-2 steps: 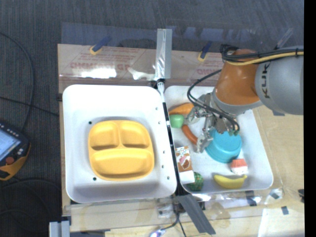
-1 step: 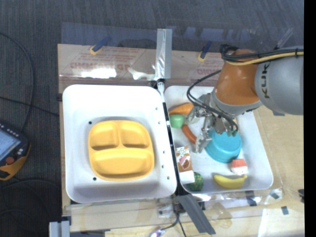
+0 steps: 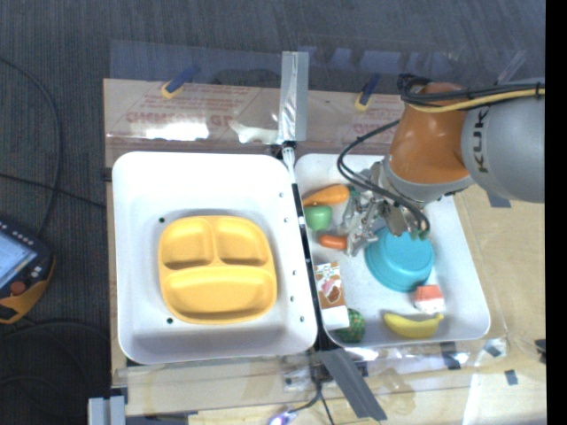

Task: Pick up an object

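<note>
Objects for picking, right bin (image 3: 469, 308), seen from overhead camera: orange carrot-like piece (image 3: 326, 194) near top left; green item (image 3: 317, 217) below it; small orange-red piece (image 3: 333, 242) beside gripper; blue bowl (image 3: 400, 260) at centre; small carton (image 3: 330, 284) along left wall; dark green item (image 3: 353, 325) at bottom; banana (image 3: 411, 323) at bottom right; red-and-white item (image 3: 428, 298) above banana. Gripper (image 3: 365, 228) low over bin, between carrot group and bowl; finger state impossible to tell. Left bin (image 3: 133, 237): yellow divided tray (image 3: 216, 266).

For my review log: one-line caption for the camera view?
Gripper low over right white bin beside blue bowl; yellow divided tray left.
</note>
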`<action>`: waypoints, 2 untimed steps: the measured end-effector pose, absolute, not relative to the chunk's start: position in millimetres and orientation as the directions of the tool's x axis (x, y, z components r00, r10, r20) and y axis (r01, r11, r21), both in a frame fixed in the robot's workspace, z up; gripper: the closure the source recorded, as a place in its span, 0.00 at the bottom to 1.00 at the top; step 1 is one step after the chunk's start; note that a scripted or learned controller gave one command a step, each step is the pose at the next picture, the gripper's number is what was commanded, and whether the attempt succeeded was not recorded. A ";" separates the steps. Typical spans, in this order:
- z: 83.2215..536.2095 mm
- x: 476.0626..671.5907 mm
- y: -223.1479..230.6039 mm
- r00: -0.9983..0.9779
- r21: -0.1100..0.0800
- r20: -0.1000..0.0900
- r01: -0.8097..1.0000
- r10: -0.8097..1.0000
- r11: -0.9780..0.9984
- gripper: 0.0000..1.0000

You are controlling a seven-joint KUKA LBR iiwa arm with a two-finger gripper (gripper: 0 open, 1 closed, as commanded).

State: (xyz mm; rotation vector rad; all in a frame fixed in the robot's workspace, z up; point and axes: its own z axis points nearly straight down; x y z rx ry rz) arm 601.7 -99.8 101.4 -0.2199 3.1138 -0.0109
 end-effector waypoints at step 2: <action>90.7 588.5 -94.8 -0.993 -0.005 -0.017 -0.116 -0.116 0.993 0.00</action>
